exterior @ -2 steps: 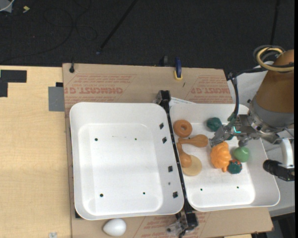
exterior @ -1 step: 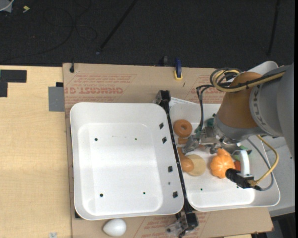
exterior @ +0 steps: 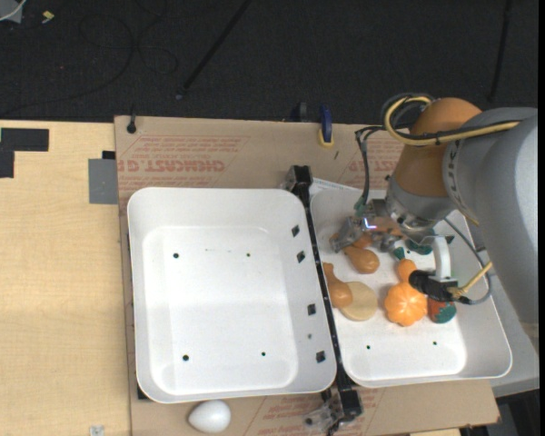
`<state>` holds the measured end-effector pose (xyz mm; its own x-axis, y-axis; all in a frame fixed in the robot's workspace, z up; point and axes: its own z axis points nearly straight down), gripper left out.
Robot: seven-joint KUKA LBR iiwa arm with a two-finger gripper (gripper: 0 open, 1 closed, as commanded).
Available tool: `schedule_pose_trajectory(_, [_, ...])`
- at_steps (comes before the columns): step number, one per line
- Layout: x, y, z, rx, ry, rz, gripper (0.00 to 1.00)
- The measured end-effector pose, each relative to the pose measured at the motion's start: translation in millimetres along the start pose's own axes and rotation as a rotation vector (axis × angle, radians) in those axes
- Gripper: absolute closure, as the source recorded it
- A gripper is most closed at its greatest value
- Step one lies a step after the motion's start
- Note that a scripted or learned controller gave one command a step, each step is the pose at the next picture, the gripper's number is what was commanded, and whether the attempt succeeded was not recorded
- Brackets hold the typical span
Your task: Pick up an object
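Cluster of small toy foods in the right bin (exterior: 472, 357), lying toward its left and middle: a tan-orange piece (exterior: 363, 260) just below the gripper (exterior: 361, 228), a pale round piece (exterior: 360, 301) touching a darker tan piece (exterior: 340, 291) against the bin's left wall, an orange pumpkin-like piece (exterior: 405, 305) to the right of those, a small orange bit (exterior: 405, 269) above it, and a green-and-red item (exterior: 443, 312) partly hidden at the pumpkin's right. Gripper low over the upper left of that cluster, close above the tan-orange piece — contact not determinable. Finger state: cannot tell, tips blurred against the clutter. Grey arm (exterior: 500, 180) with orange band (exterior: 436, 148) entering from the right, cables looped about the wrist. Left bin (exterior: 145, 243) alongside, separated by a black clip strip (exterior: 313, 280). 1 white egg-shaped object (exterior: 209, 416) on the cardboard in front of the left bin — outside both bins.
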<state>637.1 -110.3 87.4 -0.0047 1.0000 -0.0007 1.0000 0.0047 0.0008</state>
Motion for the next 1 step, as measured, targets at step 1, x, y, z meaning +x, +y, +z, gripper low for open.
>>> schedule_pose_trajectory(1, [-8.1, -47.7, 0.5, 0.008, 0.002, 0.005, 0.00])
